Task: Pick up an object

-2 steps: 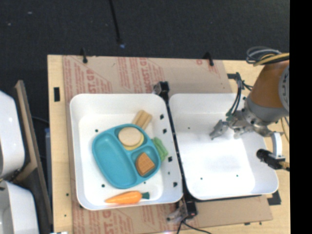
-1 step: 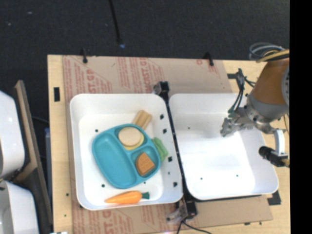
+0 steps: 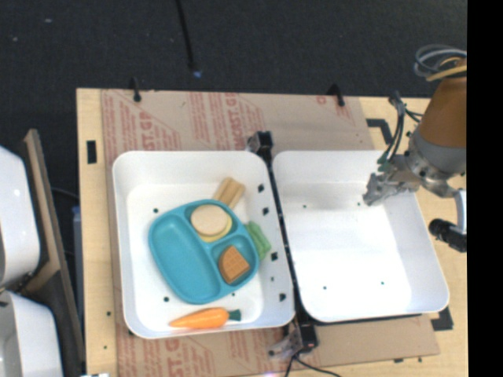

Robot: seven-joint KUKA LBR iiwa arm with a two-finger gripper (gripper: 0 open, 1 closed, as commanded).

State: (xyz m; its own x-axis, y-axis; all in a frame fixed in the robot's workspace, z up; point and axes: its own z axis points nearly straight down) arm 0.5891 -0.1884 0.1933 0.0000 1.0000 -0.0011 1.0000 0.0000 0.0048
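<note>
The left bin (image 3: 132,210) holds a blue divided plate (image 3: 189,261) with a round cracker (image 3: 211,220) and a brown square biscuit (image 3: 234,264) on it. A tan wooden block (image 3: 229,191) lies just past the plate. A green piece (image 3: 260,239) pokes out at the plate's right side. An orange carrot (image 3: 203,318) rests along the bin's front wall. My gripper (image 3: 377,190) hangs over the upper right part of the right bin (image 3: 357,289), far from all these objects, with nothing seen between its fingers.
The arm with its orange band (image 3: 446,120) enters from the right over the right bin's far corner. A black clamp (image 3: 260,142) sits where the bins meet at the back. The cardboard-covered bench (image 3: 196,120) surrounds both bins.
</note>
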